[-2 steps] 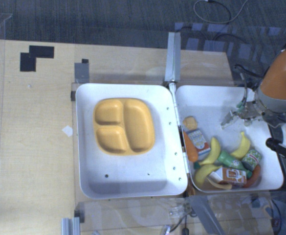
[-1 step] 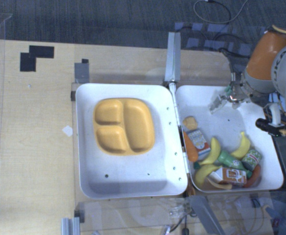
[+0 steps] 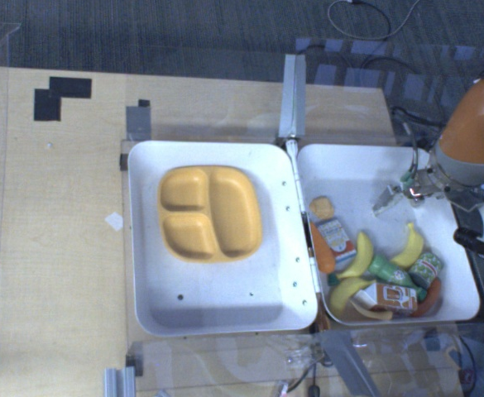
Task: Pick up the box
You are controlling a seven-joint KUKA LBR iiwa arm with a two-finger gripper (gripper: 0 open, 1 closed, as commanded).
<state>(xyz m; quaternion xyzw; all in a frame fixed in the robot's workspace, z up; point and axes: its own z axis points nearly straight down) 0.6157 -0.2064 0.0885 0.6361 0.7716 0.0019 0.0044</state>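
Two shallow white bins sit side by side on a pale wooden bench. The left bin carries a yellow divided plate with three compartments, set toward the bin's far half. The right bin holds a crowd of toy groceries gathered toward its near edge. The box, a small carton with a blue and white face and some red on it, lies flat near the bin's left wall, between a small brownish round item on its far side and an orange carrot-like piece touching its near end. Just to its right a yellow banana curves past a green bottle; a second banana lies toward the right wall beside a green can, and an orange carton rests along the near edge. The gripper hangs over the bare far-right part of this bin, well apart from the box, its metal fingers spread apart with nothing between them. The arm's orange band shows above it at the right.
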